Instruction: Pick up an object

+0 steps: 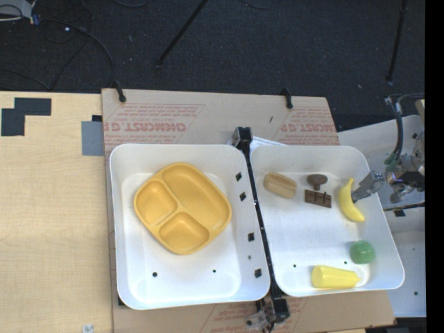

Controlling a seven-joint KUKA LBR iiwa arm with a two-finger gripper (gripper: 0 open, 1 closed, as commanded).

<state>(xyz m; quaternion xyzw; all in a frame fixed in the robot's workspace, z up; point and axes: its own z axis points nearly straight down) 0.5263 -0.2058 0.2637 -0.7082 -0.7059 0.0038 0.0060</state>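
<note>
White plastic makes up the 2 shallow bins that sit side by side on a cardboard sheet (pixel 208 116) at the frame's centre. In the left bin (pixel 132 269) lies a yellow divided plate (pixel 182 207) with 3 compartments, turned at a slant. The right bin (pixel 305 259) holds 6 small things: a tan bread roll (pixel 280 184) near its upper left, a brown mushroom (pixel 317 181) just right of the roll, a dark chocolate piece (pixel 318 198) just below the mushroom, a yellow banana (pixel 349 201) by the bin's right wall, a green ball (pixel 361 252) lower down, and a yellow wedge-like piece (pixel 334 277) at the lower edge, near the ball. At the right edge of the frame, outside the bin, metal parts of the gripper (pixel 399 179) show; a grey tip (pixel 365 189) touches or overlaps the banana's upper part. I cannot tell whether the pincer is wide or narrow, and nothing visibly sits inside it.
</note>
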